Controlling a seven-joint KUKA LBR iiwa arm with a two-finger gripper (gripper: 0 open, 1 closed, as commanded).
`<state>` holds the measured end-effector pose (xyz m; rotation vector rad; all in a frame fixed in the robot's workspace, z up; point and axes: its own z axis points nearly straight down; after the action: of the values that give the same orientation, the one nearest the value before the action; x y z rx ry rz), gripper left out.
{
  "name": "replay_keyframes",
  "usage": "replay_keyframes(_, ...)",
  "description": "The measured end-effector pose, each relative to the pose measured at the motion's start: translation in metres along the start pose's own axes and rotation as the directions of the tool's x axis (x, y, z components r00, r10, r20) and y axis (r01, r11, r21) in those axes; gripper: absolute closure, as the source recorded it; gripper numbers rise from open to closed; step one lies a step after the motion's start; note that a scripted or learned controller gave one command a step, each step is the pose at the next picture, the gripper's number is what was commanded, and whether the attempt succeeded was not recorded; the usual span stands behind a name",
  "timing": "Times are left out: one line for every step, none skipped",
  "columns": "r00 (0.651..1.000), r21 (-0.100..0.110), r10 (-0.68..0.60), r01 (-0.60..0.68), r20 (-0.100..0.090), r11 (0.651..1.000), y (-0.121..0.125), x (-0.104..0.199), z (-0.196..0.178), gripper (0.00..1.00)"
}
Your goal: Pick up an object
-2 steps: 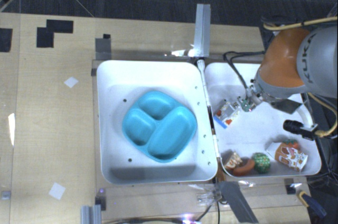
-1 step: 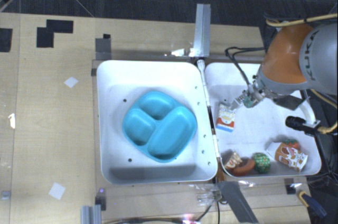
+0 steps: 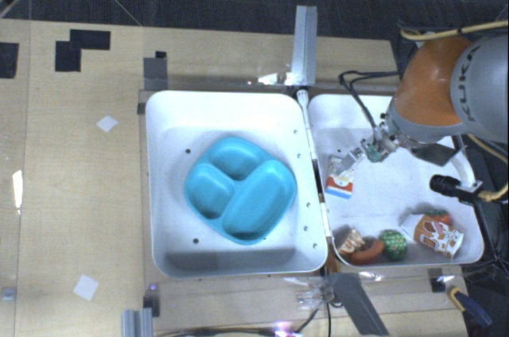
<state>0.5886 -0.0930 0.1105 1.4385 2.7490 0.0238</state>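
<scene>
Gripper: our gripper [image 3: 347, 163] hangs low in the right bin [image 3: 445, 192], at its left side; we cannot tell its state.
Object: a small red, white and blue carton [image 3: 339, 185] lies just under the tool, touching or nearly so.
Other picks: hot dog [image 3: 359, 246], green item [image 3: 393, 244] and orange pack [image 3: 436, 234] along the near wall.
Left bin: blue divided tray [image 3: 240, 189].
Advice: we should centre over the carton, then lift straight, clear of the dividing wall.

Grey arm [image 3: 487, 81] with orange band [image 3: 425, 89], black cables [image 3: 362, 101] trailing.
</scene>
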Motion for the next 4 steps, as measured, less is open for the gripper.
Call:
replay_keyframes(0.996,0.001,-0.095,0.095,-0.004,0.996,-0.022,0.020,0.011,0.00)
replay_keyframes(0.978,0.019,-0.206,0.207,-0.027,0.978,0.017,0.030,-0.077,0.00)
replay_keyframes(0.979,0.017,-0.204,0.205,-0.022,0.979,-0.040,0.018,0.005,0.00)
replay_keyframes(0.854,0.010,-0.519,0.520,-0.030,0.854,-0.045,-0.064,-0.075,0.00)
